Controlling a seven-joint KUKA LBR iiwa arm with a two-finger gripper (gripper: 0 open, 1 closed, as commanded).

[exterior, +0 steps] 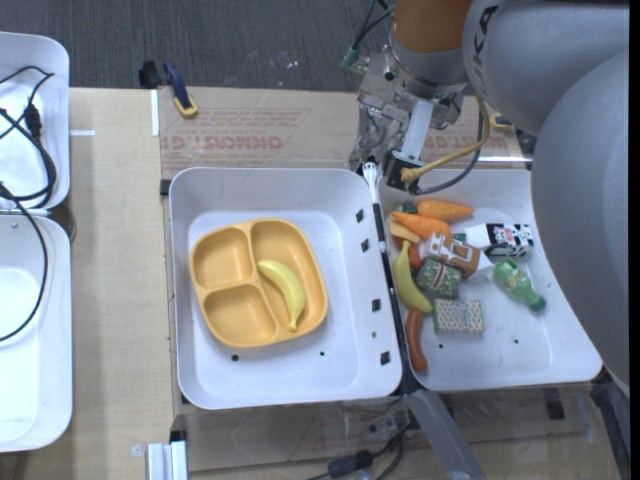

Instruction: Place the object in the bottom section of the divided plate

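A white left bin [195,373] held a yellow divided plate [238,318] with three hollows. A small yellow banana [284,290] lay inside the plate, slanting from the middle towards its near right rim, in the long hollow on the right side. It seemed already set down there, with nothing gripping it.

The banana looked like a light, smooth plastic toy, probably stiff and a little slippery. Its curve could make it roll or twist if it were pinched near a tip. The thick middle, taken across its narrow width, looked like the safest place to hold it.

To the right and farther back, the gripper [383,168] hung over the far end of the wall where the two bins met, well away from the plate. Whether it was open or closed could not be told.

The right bin [525,353] held a loose pile: orange carrots [432,218], a second banana [408,286], and a green bottle [518,283].
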